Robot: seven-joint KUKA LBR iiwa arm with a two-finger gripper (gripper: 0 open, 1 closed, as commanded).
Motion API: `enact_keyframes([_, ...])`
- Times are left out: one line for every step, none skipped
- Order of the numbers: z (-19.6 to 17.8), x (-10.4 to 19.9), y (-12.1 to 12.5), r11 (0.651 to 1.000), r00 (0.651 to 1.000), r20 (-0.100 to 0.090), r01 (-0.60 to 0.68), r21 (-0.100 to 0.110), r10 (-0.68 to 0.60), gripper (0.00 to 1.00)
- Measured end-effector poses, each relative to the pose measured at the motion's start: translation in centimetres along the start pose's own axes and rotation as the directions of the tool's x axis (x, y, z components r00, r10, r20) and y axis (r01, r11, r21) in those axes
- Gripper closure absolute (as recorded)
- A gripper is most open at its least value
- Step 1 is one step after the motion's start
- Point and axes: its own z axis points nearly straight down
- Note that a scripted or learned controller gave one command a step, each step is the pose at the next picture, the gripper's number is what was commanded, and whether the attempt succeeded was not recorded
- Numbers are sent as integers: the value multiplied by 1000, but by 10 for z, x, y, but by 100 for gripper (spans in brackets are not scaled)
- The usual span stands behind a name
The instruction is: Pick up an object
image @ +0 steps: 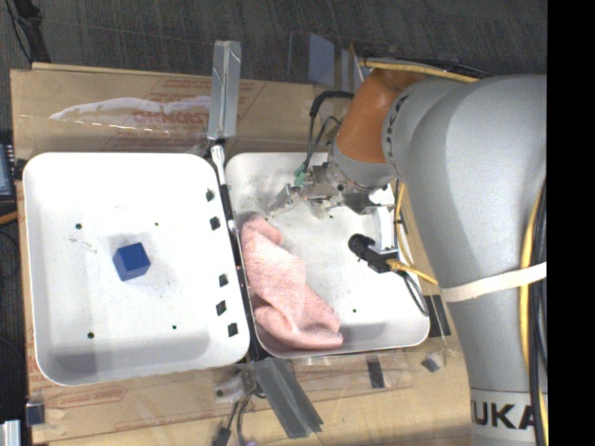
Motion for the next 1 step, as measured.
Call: enact_keyframes([1, 9, -45, 962, 962, -3, 273, 5, -273, 0])
